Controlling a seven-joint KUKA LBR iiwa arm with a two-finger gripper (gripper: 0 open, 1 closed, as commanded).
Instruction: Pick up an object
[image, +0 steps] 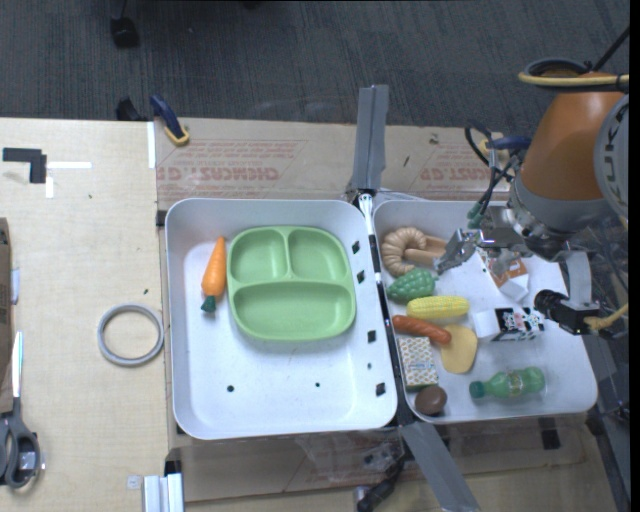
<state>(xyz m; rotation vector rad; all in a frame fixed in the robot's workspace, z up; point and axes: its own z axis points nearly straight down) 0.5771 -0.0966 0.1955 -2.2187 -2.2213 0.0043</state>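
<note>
The arm hangs over the right bin (585, 395), and its pincer (462, 247) looks spread, nothing between the fingers. By my reading this is the approach step: nothing has been picked, and the pincer sits above the toys, not among them.

Candidates lie close. The pretzel (405, 247) is just left of the pincer; the green toy (411, 287) and the corn (437, 307) sit just below-left of it, the red pepper (421, 328) further down. A bottle (507, 384) lies well below it, near the bin's front wall. The next move calls for settling on 1 item, coming straight down with the fingers either side of it, then closing. The toys crowd together, so a neighbour could be nudged.

Well to the pincer's left, the other bin (190, 330) holds a green tray (292, 283) and a carrot (213, 268). The 2 bins rest on a pale wood bench (70, 260); a tape ring (131, 333) lies far left, dark carpet beyond.
</note>
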